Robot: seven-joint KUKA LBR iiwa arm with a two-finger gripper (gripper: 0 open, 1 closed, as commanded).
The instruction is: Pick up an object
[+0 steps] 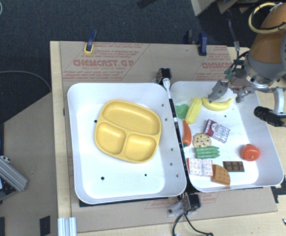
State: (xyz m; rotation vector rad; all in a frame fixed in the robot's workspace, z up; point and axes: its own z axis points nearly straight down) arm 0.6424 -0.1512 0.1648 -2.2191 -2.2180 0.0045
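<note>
— Biggest first?
— Brown bench (133,58), flat under everything. Then the grey arm (268,53) with the orange band, reaching in from the right.

— And the bins?
— Two white ones, side by side. Left bin (83,146) with a yellow plate (128,131) in the middle, three dips in it. Right bin (266,132) full of toy food.

— The gripper?
— Gripper (228,96) at the far end of the right bin, low down. Jaws apart, nothing clamped between them.

— What to pick up?
— Yellow banana (216,104) right under the gripper, lying in the bin. Touching a finger or not, cannot tell.

— Other food?
— Yellow corn (194,110) just left of the banana. Orange carrot (186,133) by the left wall of that bin. Green beans (207,152) nearer, with a round cookie (201,140) just above. Red tomato (251,152) well off to the right. Brown chocolate (233,166) near the front edge.
</note>
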